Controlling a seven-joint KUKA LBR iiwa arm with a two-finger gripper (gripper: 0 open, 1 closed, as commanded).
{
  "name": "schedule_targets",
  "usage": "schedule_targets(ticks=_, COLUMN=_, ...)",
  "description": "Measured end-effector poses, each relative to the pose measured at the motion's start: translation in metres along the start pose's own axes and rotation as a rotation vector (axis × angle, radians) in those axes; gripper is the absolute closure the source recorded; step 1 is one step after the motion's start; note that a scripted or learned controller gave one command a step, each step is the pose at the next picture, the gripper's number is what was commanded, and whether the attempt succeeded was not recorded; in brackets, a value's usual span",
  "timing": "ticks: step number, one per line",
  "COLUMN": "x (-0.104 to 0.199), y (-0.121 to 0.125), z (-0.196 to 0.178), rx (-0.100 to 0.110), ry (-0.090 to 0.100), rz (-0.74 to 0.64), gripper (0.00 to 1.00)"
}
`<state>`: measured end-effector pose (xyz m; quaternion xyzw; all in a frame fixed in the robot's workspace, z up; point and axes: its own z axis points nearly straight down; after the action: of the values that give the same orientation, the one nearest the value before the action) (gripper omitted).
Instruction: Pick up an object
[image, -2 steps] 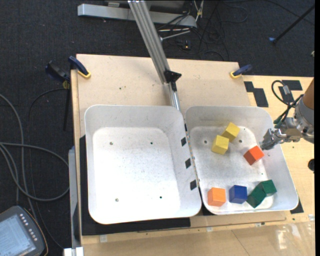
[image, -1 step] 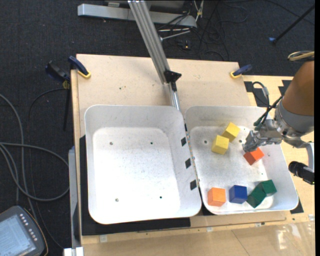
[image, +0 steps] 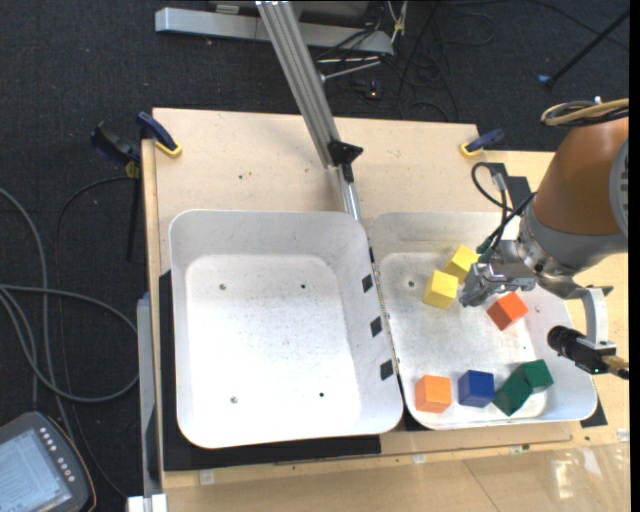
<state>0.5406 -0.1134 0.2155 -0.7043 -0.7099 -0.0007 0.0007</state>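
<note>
The right bin (image: 400, 268) holds several small blocks. Two yellow blocks sit near its upper middle, one (image: 441, 289) lower left and one (image: 463, 261) upper right. My gripper (image: 479, 286) hangs low over the bin, just right of the lower yellow block and just left of a red-orange block (image: 508, 310). Along the bin's front edge lie an orange block (image: 433, 393), a blue block (image: 477, 388) and two dark green blocks (image: 524, 386) touching each other. I see no block lifted off the bin floor.
The left bin (image: 190, 240) lies beside the right one, joined along a middle ridge (image: 378, 320). A slanted metal pole (image: 310, 100) comes down from the top to the bins' back edge. Clamps (image: 160, 135) sit at the bench's back corners.
</note>
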Motion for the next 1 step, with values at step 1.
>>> schedule_targets(ticks=1, x=0.0515, y=-0.0027, z=0.003, rx=0.001, ry=0.0, rz=0.0, gripper=1.0)
